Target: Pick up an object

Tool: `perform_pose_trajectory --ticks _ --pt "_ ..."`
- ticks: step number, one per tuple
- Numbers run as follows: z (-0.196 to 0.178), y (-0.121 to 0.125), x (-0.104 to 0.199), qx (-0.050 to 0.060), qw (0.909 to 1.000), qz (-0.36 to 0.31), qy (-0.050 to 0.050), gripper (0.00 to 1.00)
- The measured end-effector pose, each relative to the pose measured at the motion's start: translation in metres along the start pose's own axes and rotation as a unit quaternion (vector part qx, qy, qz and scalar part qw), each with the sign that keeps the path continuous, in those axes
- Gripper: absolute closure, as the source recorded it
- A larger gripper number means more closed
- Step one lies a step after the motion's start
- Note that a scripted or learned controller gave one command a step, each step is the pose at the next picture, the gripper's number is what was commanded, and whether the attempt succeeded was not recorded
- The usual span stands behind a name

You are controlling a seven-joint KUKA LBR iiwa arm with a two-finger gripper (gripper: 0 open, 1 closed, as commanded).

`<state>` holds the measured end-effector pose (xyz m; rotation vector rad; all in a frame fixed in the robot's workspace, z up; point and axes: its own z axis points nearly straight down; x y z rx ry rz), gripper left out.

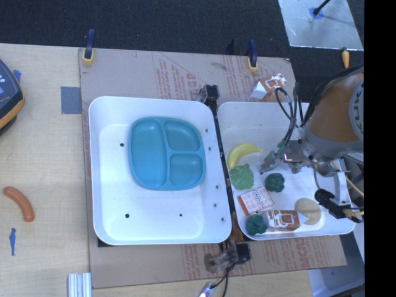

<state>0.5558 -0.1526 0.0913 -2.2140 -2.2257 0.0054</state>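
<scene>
Fingers on the arm look slightly apart with nothing between them, hanging low in the right bin just above the dark green lump, so I'd guess that's the target. Big to small: the worktop carries 2 bins, and the left bin holds a blue divided plate, probably as a drop spot. All the small stuff is crowded in the right one: yellow banana, light green piece, red-and-white packet. That lump is small, roundish and bumpy, sitting clear of its neighbours.
</scene>
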Motion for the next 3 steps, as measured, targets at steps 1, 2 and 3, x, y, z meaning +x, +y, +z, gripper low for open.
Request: perform_pose_trajectory --ticks 1,2,3 --pt "0.000 -0.041 0.015 0.000 1.0000 0.001 0.000 0.00" --pt "-0.010 -0.041 0.014 0.001 1.0000 -0.001 0.000 1.00" --pt "-0.101 -0.018 0.075 -0.001 1.0000 0.000 0.001 1.00"
